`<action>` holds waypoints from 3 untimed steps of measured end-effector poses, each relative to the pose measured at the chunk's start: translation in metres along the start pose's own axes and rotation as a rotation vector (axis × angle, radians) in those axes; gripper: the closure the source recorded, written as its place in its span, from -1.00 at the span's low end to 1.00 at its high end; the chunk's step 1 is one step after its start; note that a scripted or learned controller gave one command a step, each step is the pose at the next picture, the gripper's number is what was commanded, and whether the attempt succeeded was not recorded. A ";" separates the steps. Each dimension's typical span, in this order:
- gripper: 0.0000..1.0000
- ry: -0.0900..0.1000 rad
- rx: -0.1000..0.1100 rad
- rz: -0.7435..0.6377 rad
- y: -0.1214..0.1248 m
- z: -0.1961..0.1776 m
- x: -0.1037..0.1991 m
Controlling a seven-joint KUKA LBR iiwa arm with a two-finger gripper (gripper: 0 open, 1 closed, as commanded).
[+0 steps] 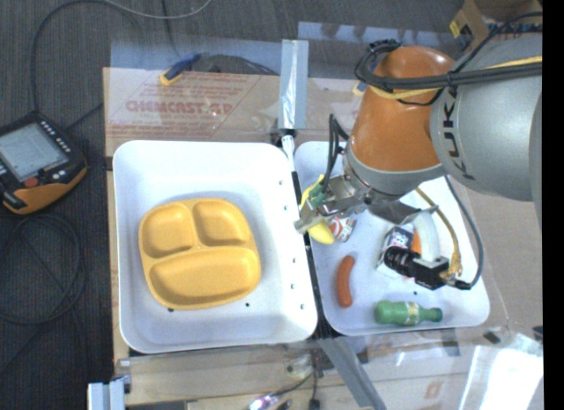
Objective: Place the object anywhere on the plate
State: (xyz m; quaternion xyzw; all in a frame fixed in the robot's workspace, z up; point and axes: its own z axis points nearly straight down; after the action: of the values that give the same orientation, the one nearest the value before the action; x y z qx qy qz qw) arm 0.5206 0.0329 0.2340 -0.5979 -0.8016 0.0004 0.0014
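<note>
A yellow three-compartment plate (200, 251) lies in the left white bin (159, 157) with nothing on it. My gripper (323, 212) hangs low over the left edge of the right bin (467, 307), beside the wall between the bins. Right under it lie a yellow fruit-like object (321, 233) and a small red-and-white can (340, 227), close together. The wrist hides how the gripper meets them. A red sausage (345, 279) and a green bottle (405, 313) lie nearer the front of the right bin.
The arm's orange band and grey body (414, 117) cover the back of the right bin. A handheld controller (35, 160) sits on the floor at far left. A metal bar (291, 82) stands behind the bins.
</note>
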 end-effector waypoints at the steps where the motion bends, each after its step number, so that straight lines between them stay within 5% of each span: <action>1: 1.00 -0.002 -0.002 0.041 0.061 -0.037 -0.012; 2: 1.00 -0.001 0.002 0.088 0.035 0.002 0.056; 3: 1.00 -0.001 0.002 0.158 0.108 0.043 0.011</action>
State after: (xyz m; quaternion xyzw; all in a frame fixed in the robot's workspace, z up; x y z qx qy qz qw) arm 0.6208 0.0747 0.1912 -0.6594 -0.7518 0.0014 0.0015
